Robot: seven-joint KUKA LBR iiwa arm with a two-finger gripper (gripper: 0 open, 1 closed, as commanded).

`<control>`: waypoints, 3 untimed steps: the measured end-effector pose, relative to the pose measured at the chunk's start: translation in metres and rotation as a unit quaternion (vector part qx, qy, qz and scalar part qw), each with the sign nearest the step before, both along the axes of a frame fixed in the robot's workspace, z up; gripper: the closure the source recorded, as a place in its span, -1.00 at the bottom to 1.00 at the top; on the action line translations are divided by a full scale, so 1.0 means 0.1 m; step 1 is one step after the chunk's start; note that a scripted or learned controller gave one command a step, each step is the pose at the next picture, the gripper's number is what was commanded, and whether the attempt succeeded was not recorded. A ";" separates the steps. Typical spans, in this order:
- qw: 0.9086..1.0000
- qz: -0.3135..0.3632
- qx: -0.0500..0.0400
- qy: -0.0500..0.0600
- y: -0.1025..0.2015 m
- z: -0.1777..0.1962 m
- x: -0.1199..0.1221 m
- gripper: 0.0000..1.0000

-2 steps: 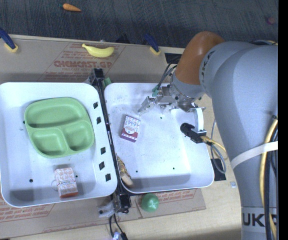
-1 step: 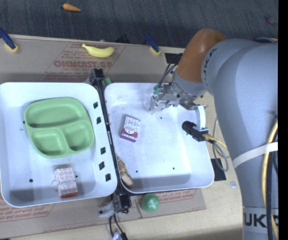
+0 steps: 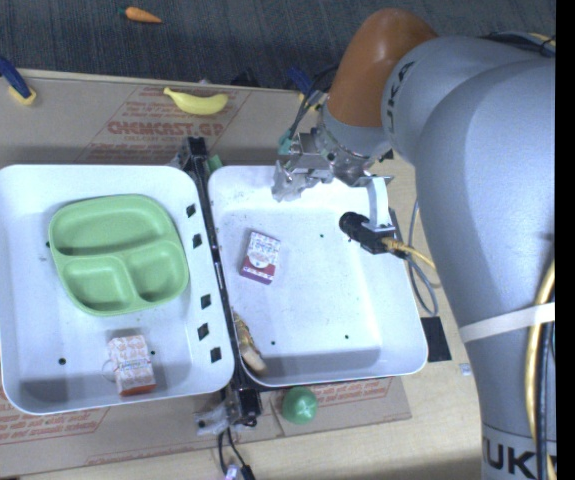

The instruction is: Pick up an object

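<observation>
A small flat rectangular packet with a purple border and a white-and-red printed face (image 3: 261,256) lies flat on the floor of the right white bin (image 3: 367,353), in its left half. It sits slightly askew, apart from the walls.

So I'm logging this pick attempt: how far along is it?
Nothing looks picked yet. The gripper sits at the far rim of the right bin, with nothing visible between its fingers. The small carton lies on that bin's floor, apart from the gripper. Reaching an object, gripping it and lifting all remain.
</observation>
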State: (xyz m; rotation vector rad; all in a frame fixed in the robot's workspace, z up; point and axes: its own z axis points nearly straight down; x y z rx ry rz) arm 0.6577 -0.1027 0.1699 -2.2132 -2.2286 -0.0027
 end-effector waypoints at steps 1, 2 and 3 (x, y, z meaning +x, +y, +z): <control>1.000 -0.001 0.000 0.001 -0.01 -0.01 -0.01 -1.00; 1.000 -0.002 -0.001 0.003 -0.63 -0.47 -0.02 -1.00; 1.000 -0.001 -0.001 0.000 -0.90 0.62 0.00 -1.00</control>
